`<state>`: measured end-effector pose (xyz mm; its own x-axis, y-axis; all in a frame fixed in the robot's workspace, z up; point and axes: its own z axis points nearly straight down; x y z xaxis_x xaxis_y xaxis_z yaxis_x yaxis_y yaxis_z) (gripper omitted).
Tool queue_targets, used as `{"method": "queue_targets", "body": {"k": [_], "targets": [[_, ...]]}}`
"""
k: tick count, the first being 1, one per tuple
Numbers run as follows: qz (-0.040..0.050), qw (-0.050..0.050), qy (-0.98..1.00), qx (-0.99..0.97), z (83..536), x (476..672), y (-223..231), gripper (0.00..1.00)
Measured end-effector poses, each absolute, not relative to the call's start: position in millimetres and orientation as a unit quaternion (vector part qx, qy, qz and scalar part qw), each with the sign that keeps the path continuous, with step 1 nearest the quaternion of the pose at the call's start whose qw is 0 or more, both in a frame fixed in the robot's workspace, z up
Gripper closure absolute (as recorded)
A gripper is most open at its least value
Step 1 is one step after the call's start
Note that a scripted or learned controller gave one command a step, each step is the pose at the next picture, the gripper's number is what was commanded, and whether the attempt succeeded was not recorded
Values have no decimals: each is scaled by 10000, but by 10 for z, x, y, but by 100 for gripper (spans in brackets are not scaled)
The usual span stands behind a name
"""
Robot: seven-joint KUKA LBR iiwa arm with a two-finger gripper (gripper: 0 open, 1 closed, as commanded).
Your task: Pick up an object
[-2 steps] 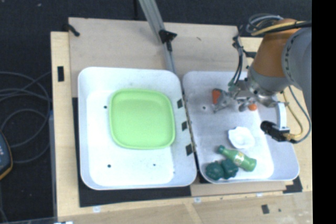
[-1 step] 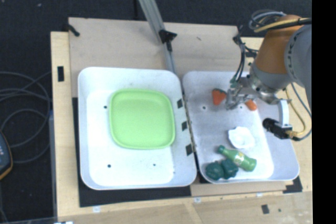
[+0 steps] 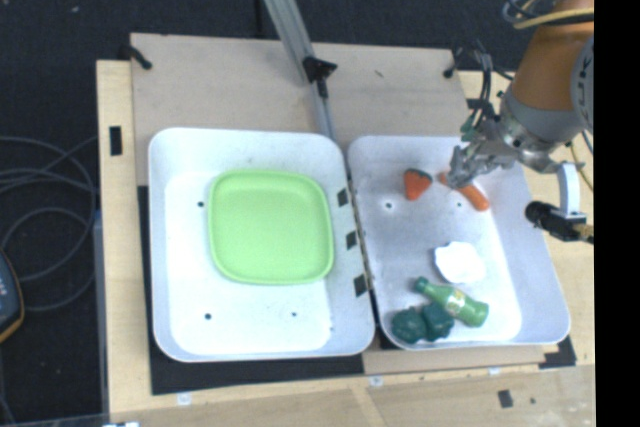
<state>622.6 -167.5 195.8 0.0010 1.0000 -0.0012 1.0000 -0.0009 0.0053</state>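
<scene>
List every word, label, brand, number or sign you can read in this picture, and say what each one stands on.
None: no readable text stands on anything here.
The green bottle has a yellowish band that may be a label, too small and blurred to read.
The green plate, the white bins, the orange pieces and the arm's orange band show plain surfaces with no marks.
</scene>
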Motion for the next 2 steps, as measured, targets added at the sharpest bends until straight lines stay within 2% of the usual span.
{"method": "queue_targets", "body": {"k": [1, 2], "targets": [[8, 10, 7069, 7073, 2142, 6230, -1682, 100], [3, 0, 7080, 7062, 2105, 6166, -1237, 100]]}}
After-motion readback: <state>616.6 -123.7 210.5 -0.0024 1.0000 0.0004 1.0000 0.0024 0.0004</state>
